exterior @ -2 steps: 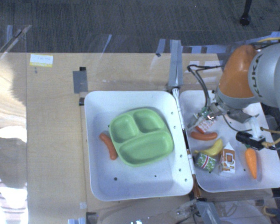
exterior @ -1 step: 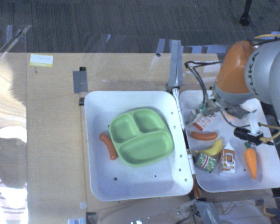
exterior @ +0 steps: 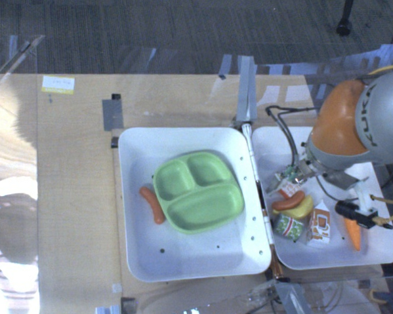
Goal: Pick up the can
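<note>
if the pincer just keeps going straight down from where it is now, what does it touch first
Probably the red sausage and yellow toy beside the can; the pincer hangs above them, though depth is unclear.

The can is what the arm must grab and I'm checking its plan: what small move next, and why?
Probably shift the arm toward the near-left of the right bin, since the can lies there on its side beside the carton, nearer the camera than the arm's wrist.
</note>
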You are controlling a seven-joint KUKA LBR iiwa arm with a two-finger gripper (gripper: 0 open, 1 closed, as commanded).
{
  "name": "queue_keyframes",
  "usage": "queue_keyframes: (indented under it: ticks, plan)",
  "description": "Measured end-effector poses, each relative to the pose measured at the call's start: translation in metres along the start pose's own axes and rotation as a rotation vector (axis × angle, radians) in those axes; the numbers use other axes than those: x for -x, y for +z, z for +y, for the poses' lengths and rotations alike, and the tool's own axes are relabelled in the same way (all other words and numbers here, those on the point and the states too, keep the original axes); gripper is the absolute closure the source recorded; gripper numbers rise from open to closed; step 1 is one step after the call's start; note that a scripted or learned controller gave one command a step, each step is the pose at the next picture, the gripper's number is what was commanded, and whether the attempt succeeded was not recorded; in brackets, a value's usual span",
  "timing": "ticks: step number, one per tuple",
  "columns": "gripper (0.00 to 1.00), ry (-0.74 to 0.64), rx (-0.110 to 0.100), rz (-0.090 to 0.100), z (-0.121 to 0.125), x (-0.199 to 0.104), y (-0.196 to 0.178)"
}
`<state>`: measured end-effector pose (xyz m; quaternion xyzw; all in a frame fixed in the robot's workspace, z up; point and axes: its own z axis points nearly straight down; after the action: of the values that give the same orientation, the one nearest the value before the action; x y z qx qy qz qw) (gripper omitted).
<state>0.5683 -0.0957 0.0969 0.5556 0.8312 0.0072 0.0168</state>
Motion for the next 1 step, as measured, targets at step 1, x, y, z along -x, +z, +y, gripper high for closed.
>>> queue_keyframes:
  ticks: [1]
  plan:
    - [0.0,-0.011,0.001,-0.004,-0.0006,-0.0031,-0.0004]
